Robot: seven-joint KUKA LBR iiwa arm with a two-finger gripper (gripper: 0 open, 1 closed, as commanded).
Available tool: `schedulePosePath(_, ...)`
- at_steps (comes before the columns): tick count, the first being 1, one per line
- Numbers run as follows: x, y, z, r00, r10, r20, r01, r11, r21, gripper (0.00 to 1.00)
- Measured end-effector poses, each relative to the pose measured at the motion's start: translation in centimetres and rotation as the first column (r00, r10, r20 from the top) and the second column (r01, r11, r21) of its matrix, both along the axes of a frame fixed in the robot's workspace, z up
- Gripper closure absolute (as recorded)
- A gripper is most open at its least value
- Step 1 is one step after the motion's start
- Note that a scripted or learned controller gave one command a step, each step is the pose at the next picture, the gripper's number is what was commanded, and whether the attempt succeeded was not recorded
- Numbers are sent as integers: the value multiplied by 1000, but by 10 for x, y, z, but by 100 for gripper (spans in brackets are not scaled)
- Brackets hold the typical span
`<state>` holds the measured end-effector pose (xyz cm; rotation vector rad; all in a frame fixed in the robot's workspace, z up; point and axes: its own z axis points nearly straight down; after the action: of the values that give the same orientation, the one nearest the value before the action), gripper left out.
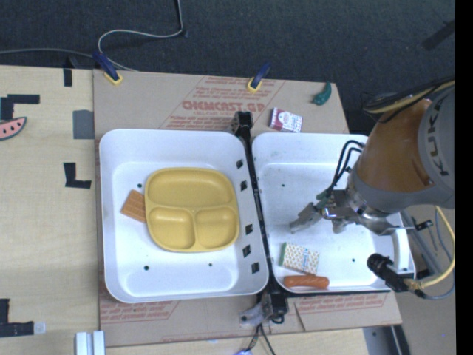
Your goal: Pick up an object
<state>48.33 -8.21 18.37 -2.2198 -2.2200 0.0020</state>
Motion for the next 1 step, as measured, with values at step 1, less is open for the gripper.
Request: schedulePosePath(1, 0, 91, 0, 1000, 3, 1, -3, 1000, 0, 0)
